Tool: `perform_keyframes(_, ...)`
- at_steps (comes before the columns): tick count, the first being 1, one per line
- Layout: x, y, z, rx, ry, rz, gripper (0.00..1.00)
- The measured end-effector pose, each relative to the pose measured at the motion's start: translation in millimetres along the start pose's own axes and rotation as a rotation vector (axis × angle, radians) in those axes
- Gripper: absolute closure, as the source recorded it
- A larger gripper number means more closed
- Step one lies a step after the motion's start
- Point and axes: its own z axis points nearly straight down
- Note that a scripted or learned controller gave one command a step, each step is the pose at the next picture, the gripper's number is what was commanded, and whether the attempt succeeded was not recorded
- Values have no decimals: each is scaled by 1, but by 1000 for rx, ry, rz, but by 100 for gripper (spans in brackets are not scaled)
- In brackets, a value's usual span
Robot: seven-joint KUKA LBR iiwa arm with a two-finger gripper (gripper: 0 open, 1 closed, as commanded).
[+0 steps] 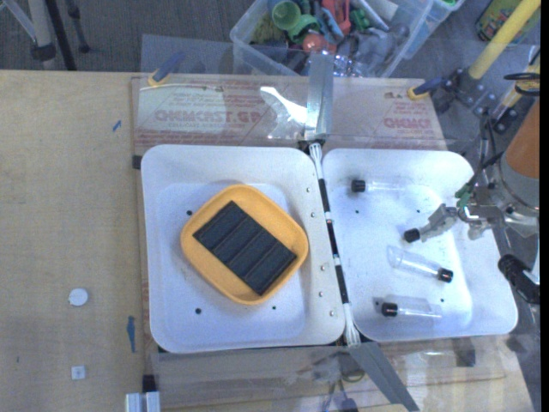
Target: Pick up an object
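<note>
A flat yellow-orange square tray with a dark ribbed insert (244, 243) is lying tilted in the left shallow white bin (163, 316). In the right shallow white bin (493, 316), clear plastic tubes with black caps are lying scattered: one near the top (377, 184), one low (407, 310), one between (420, 267). The gripper (429, 227) is reaching in from the right, pinching another black-capped tube (413, 234) between its fingers.

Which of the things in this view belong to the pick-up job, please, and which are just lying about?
Belonging to the job:
- gripper, low in the right bin
- three clear tubes with black caps: upper, middle, lower
- yellow tray with a dark ribbed insert, in the left bin

Just lying about:
- clear tub of colourful toys
- small white disc on the bench
</note>
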Motion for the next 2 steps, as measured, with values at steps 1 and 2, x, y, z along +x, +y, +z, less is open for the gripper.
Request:
perform_keyframes(1,-21,62,83,-26,-9,5,0)
perform_keyframes(2,-17,11,107,-6,-3,3,0)
